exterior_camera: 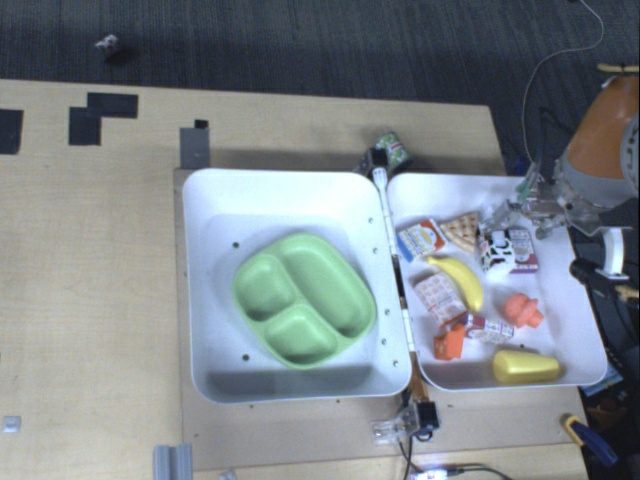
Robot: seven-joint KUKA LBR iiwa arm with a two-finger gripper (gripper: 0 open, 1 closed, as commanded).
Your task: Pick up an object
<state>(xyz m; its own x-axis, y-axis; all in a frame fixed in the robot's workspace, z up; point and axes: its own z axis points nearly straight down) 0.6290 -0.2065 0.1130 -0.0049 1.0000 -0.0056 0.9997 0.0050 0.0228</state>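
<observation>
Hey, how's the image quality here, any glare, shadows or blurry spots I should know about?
In the camera view, lighting is even and soft; the left bin shows a grey shadow along its lower inside wall, and the green divided plate reads clearly. The right bin looks bright white, slightly washed out. Small packets there are too soft to read, and the tool at the upper right is blurry.
</observation>
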